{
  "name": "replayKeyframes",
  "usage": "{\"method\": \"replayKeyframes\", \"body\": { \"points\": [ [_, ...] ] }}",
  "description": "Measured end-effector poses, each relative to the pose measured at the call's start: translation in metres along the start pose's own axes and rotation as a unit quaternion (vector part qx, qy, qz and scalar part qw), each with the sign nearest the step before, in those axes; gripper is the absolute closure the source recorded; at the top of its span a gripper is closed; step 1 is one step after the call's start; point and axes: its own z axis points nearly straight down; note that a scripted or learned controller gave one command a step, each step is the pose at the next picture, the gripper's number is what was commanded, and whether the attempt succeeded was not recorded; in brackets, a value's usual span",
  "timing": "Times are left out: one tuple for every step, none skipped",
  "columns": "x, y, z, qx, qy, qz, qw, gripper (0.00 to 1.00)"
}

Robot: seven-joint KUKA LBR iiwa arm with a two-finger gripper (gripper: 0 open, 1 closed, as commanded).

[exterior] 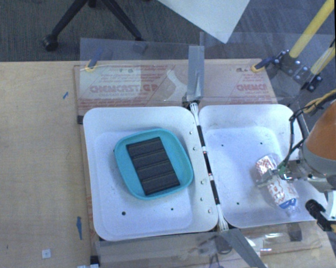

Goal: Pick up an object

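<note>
Closing in on the crinkly clear plastic packet with red-and-white print [275,183], which lies in the lower right part of the right white bin [240,155], at the right of the frame. We judge this as the approach or grasp step of the pick. The gripper [284,173] sits at the packet's upper right edge, touching or just over it, with the grey arm and its orange band [325,139] entering from the right edge. We cannot tell the hand's state: it is too small and tangled with cables to read, and no part of the packet is plainly seen gripped.

Next move, as we see it: confirm a real bite on the packet before lifting. The film looks thin and slippery, so a shallow pinch could pull off.

The left white bin [104,210] carries a teal rounded plastic tray [125,170] with a dark ribbed slab [152,166] lying in it, well apart from the packet. Both bins sit side by side on a light wooden bench [31,163], with a clear printed sheet [122,88] behind them at upper centre. Grey carpet, a black chair base [70,24] at upper left, yellow-handled clamps [307,38] at upper right.
</note>
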Motion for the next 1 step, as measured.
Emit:
{"method": "replayKeyframes", "body": {
  "points": [
    [-0.0012, 0.0004, -0.0092, -0.001, -0.001, 0.001, 1.0, 1.0]
  ]
}}
